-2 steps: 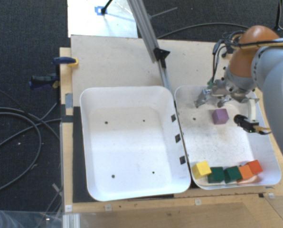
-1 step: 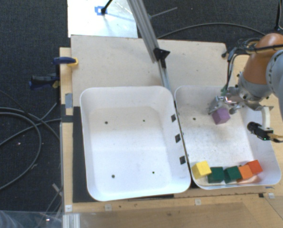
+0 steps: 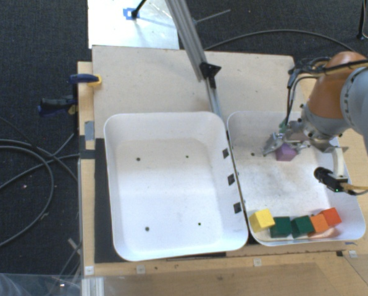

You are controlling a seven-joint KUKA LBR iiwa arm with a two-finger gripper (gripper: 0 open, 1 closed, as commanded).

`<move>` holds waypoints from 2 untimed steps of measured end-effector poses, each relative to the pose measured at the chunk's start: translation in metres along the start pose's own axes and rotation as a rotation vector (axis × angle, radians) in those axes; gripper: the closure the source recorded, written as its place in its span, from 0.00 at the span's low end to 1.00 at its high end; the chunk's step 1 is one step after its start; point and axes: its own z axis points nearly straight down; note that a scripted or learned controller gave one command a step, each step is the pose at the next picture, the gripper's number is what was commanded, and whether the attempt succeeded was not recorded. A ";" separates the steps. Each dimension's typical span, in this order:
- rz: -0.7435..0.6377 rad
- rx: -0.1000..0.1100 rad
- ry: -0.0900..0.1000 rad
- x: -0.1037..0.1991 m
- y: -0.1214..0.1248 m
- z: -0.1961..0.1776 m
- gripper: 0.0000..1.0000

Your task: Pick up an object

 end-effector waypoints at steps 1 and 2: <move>-0.001 -0.006 -0.001 -0.001 0.002 -0.012 1.00; -0.005 -0.003 0.001 0.064 -0.028 -0.001 1.00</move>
